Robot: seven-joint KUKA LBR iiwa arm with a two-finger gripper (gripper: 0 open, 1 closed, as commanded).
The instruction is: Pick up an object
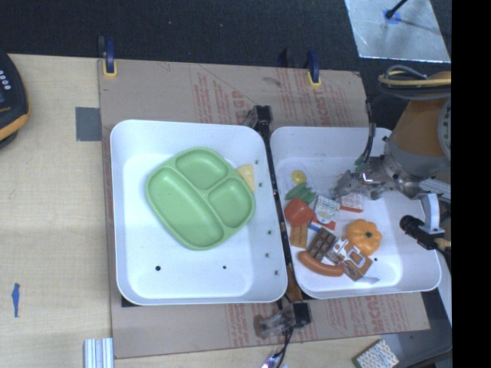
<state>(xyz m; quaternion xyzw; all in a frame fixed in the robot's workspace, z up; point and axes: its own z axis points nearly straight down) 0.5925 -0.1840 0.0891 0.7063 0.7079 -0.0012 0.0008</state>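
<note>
Low over the right bin, the end effector hangs near its far right part, just above the toys; whether it is open or closed I cannot tell, and nothing shows in its grip. At the near edge of the heap lies a sausage, with 2 chocolate bars touching it. An orange pumpkin sits just right of the bars. Farther back are a red piece, a small white card, a green bit and a yellow bit. In the left bin a green 3-part plate lies flat, with a pale yellow piece touching its far right rim. Both bins sit side by side on cardboard on the counter.
</note>
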